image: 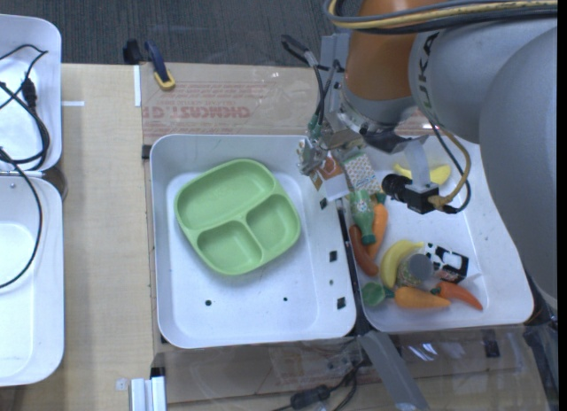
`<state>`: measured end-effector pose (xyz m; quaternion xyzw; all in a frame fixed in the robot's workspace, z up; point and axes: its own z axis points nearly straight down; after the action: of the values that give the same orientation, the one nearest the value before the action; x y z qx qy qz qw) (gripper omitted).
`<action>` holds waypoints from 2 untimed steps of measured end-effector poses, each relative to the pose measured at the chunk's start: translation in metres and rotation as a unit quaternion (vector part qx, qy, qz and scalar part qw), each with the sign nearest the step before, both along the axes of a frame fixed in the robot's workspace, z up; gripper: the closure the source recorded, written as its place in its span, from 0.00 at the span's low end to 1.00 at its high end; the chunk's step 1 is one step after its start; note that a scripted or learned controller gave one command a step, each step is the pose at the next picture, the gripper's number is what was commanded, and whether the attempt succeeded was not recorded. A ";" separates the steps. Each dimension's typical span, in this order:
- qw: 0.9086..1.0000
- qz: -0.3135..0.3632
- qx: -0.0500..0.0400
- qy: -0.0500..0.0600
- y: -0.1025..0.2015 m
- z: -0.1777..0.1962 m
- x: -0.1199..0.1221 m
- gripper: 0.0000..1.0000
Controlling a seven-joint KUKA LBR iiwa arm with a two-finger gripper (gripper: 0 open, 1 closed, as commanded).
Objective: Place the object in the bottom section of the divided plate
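- Leftmost, the divided plate (237, 216) is laid flat in the left bin (164, 250), tilted so that its large section is turned up and to the left and its two small sections down and to the right. All three sections are kept free, presumably so that the drop can be made without obstruction.
- The lowest section of the plate (219, 248) is judged to be the target. It lies at the plate's near edge, well apart from anything that could be carried there.
- Just right of the plate's upper right rim, the gripper (326, 163) is hung over the border between the two bins. Whether it is open or closed cannot be told, since the tip is lost in clutter and cabling. A small orange-and-white scrap is seen there, but it cannot be said to be held.
- Further right of the plate, the candidate objects are heaped in the right bin (496, 223): an upright carrot (379, 221), a banana (397, 257) and a second carrot (421, 298) lying flat below it. None has been set on the plate, so the task's thing is taken to be among these, or at the gripper.
- A pick is judged to be in hand rather than a placement, as the gripper is beside the plate, not over it.
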<state>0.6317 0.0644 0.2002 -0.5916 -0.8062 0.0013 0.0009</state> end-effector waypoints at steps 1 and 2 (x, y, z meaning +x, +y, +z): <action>0.999 -0.048 -0.001 -0.001 0.060 0.008 0.026 1.00; 0.999 -0.048 -0.001 -0.001 0.059 0.008 0.026 0.00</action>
<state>0.6579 0.1239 0.2082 -0.6295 -0.7770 0.0011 -0.0004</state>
